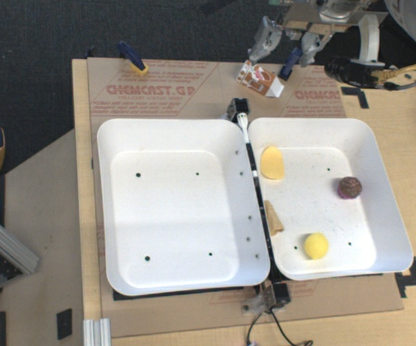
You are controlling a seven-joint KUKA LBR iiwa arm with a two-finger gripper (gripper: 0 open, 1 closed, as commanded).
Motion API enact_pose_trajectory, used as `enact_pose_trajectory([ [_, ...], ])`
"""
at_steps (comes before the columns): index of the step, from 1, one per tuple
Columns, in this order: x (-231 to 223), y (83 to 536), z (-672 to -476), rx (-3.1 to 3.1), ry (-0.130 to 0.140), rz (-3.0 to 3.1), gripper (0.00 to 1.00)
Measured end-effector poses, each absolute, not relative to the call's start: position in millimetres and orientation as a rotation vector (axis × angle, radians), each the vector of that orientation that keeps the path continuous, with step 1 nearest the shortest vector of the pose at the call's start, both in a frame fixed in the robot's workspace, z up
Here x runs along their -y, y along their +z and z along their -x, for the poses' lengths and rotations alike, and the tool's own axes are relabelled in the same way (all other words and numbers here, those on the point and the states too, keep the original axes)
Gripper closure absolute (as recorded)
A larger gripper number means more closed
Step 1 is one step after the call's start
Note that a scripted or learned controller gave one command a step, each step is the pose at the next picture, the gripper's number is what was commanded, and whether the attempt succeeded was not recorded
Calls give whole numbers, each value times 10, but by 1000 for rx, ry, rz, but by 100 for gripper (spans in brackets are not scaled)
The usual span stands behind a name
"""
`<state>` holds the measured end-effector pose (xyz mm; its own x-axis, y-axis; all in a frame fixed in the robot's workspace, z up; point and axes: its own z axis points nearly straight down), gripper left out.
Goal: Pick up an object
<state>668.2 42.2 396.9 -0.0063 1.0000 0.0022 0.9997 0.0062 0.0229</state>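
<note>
**A:** Where is the claw, and what is it doing?

**B:** The claw (285,43) hangs at the top of the view, above the cardboard (193,85) behind the two white bins. Its two fingers (262,40) are spread apart with nothing between them.

**A:** Is anything close to it?

**B:** Just below the fingertips, a small red-and-white packet (259,78) lies on the cardboard, apart from the claw. I think it is a wrapped snack, though the print is too small to read.

**A:** And the things it could pick up?

**B:** They sit in the right bin (381,164), nearer the viewer than the claw. A pale yellow piece (272,162) lies almost directly below the claw. A dark purple ball (350,187) lies below and to its right. A yellow ball (316,246) is farthest away, and a thin tan strip (273,218) rests by the divider.

**A:** The left bin?

**B:** The left bin (114,193) lies below and left of the claw.
</note>
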Motion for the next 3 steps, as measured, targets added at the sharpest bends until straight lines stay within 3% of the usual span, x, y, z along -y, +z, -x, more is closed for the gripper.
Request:
enact_pose_trajectory([
  [1,-398,3959,-6671,-2220,4,-2215,100],
  [2,-366,3236,-6655,-2224,-11,-2227,100],
  [3,-2315,3474,-6539,-2239,13,-2204,100],
])
